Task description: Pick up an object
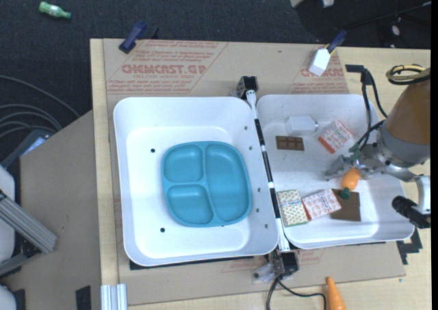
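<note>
Gripper (pixel 348 168) hangs over the orange object (pixel 350 180); its opening cannot be told.

A blue divided plate (pixel 205 184) lies in the left white bin (pixel 130 131), with three compartments facing up. The bins rest on a tan surface (pixel 171 66) printed with red lettering. On the dark floor beyond it lie a small green object (pixel 55 10) and a blue clip (pixel 133 37) at the surface's far edge. Grey cables (pixel 27 120) curl at left.
</note>
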`<move>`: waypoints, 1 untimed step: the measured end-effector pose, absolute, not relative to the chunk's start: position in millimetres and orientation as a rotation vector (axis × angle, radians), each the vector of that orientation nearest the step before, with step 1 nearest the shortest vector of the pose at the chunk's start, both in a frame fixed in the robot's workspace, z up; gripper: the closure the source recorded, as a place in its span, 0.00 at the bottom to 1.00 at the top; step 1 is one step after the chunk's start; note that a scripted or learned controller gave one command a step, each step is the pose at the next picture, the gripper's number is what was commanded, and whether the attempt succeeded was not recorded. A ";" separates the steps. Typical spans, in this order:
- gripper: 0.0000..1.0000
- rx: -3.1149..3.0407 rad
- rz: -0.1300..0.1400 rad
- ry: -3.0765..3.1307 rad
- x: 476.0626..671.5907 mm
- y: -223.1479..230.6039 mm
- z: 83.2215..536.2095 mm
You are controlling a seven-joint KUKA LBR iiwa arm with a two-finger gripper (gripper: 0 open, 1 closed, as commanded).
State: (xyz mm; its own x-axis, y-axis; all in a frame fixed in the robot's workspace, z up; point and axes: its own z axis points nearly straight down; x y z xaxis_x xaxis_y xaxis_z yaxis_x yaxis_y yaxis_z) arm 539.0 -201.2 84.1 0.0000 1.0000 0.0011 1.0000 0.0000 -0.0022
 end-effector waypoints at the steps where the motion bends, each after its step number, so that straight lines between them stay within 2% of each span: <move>1: 1.00 -2.222 0.000 -2.220 539.6 -201.5 94.5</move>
